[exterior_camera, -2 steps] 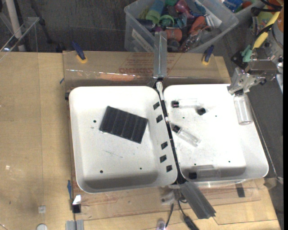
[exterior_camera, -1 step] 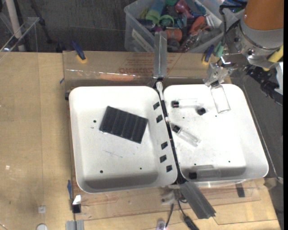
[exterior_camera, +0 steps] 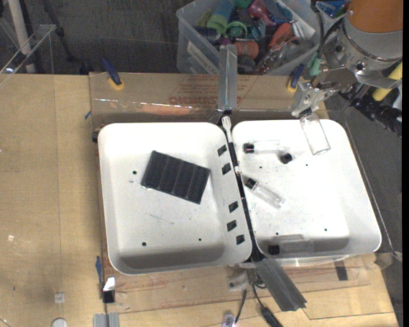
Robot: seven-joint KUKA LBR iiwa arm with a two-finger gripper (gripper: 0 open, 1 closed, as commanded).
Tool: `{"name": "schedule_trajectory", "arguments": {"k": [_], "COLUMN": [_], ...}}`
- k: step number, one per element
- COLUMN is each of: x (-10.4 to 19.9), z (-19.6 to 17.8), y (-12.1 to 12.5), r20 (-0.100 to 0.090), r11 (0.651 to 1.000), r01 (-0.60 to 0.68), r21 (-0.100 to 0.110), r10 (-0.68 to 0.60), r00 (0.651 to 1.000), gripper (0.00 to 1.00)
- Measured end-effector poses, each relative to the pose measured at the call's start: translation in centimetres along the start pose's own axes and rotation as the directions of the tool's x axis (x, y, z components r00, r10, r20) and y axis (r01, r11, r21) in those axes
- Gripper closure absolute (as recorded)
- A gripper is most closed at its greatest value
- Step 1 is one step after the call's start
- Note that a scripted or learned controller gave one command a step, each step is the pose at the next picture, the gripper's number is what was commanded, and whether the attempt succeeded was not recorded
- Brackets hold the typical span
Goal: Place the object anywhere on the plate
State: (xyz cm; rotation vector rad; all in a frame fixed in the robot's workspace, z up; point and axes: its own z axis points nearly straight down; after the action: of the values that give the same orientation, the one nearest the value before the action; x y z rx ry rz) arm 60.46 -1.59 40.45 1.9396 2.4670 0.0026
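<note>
**Clear piece held up over the right bin, dark plate apart in the left**

A dark, ribbed, rectangular plate (exterior_camera: 176, 177) is seen lying flat on the floor of the left white bin (exterior_camera: 121, 249), tilted a little against that bin's edges. The right white bin (exterior_camera: 358, 211) is set just beside the left one, the two being parted by a narrow divider with black tabs (exterior_camera: 231, 191).

The pincer (exterior_camera: 308, 107) is seen beyond the plate, over the far edge of the right bin, below the grey arm with its orange band (exterior_camera: 376, 14). Its fingers are clamped on the top end of a clear, flat, rectangular plastic piece (exterior_camera: 317, 135), which hangs down from them above the bin's far right part, well apart from the plate.

On the right bin's floor, between the plate and the hanging piece, two small clear tubes with black caps (exterior_camera: 265, 193) are seen, and a small black piece (exterior_camera: 285, 157) lies near the further tube.
</note>
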Motion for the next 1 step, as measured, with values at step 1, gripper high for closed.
{"name": "schedule_trajectory", "arguments": {"k": [1], "x": [-1.31], "z": [6.30], "y": [3.59], "r20": [-0.002], "r11": [0.997], "r01": [-0.075], "r21": [0.006], "r10": [0.075], "r00": [0.997], "gripper": [1.00]}}
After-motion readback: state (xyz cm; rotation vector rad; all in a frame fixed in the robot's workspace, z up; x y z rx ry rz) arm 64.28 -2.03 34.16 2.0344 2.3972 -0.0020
